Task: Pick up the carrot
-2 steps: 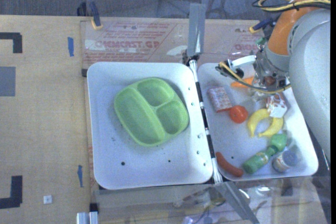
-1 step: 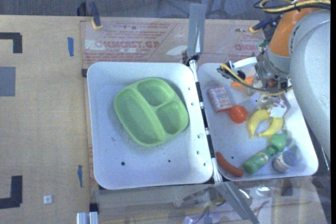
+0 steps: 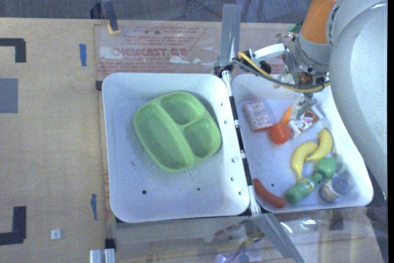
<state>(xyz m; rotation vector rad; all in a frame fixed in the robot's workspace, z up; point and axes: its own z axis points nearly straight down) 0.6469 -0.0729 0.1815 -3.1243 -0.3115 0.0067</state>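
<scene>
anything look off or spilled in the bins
Nothing spilled or broken. The green plate sits askew in the left bin. The right bin's toys lie in a loose jumble, with the carrot beside the hand.

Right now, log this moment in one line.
end effector: above carrot | right bin | carrot not lifted | tray: left bin

You're looking at two smooth white plastic bins (image 3: 123, 194) on a matt, pale wood-look bench (image 3: 49, 132); the green divided plate (image 3: 177, 130) reads as smooth, faintly glossy plastic. The banana (image 3: 313, 151) and carrot (image 3: 287, 114) look like glossy plastic toys; the arm's grey shell (image 3: 363, 58) shines softly.
</scene>
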